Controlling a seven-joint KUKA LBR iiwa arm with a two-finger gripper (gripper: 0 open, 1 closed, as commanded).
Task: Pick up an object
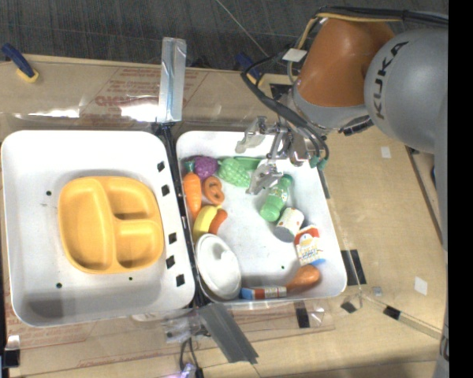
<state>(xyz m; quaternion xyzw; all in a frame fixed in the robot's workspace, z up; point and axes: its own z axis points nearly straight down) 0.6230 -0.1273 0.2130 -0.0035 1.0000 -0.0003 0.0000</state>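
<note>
Over the right bin (331, 211), the gripper (266, 172) hangs low above a green bottle (273, 201); how its hand is set cannot be told. Green lettuce (238, 169), purple grapes (204, 166) and a carrot (191, 193) lie nearby. Leftward, a yellow tray (110, 223) fills the left bin (24, 211).

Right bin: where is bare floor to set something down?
Bare patch in the right bin centre, bordered by the white bowl, green bottle and sausage. Crowded along its left wall, around the carrot, and under the end effector.
</note>
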